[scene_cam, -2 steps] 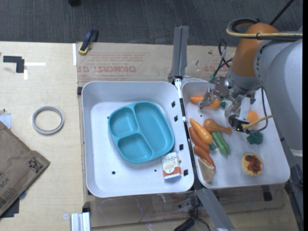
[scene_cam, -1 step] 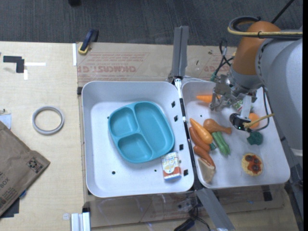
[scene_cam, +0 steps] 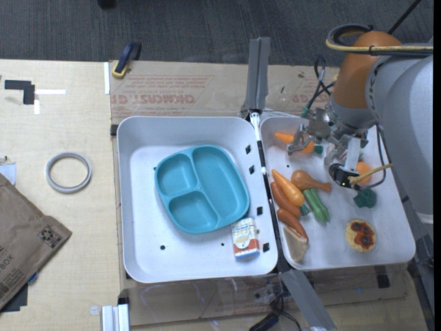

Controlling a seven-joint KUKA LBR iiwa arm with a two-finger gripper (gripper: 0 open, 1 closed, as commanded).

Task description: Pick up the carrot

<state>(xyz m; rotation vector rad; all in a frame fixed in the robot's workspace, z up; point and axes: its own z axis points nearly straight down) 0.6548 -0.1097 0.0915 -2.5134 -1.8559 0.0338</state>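
Bread (scene_cam: 296,243) lies nearest, just in front of the carrot (scene_cam: 287,188), with a red-orange sausage (scene_cam: 290,219) between the two. The carrot is long, orange and tapered. It lies flat in the food bin (scene_cam: 331,250), along the wall shared with the neighbouring bin. A drumstick (scene_cam: 310,181) and a green pickle (scene_cam: 317,204) crowd the carrot on the side away from that wall.

The carrot is judged a light, stiff, smooth toy. It does not look fragile, but it is likely to roll, or to slip from a pinch at the thin end. The thick middle, taken across its width, looks the surest hold, though the wall and the drumstick leave little room on either side.

Beyond the carrot and apart from it, the gripper (scene_cam: 302,145) hangs low beside a small orange piece (scene_cam: 282,138). Whether the gripper is spread or closed cannot be told.
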